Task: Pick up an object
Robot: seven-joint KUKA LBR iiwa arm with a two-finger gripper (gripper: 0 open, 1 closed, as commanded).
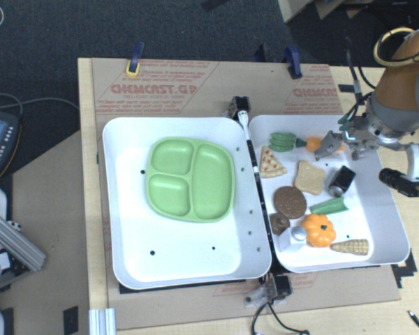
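We see the grey arm with its orange band reaching in over the right white bin, its gripper low above the bin floor; whether it is clenched or released we cannot tell. Near it lie a square tan cracker-like piece, a green wedge, a round brown cookie-like disc, an orange toy pumpkin, a pizza slice and a ridged cone; the left white bin holds a light green divided plastic plate.
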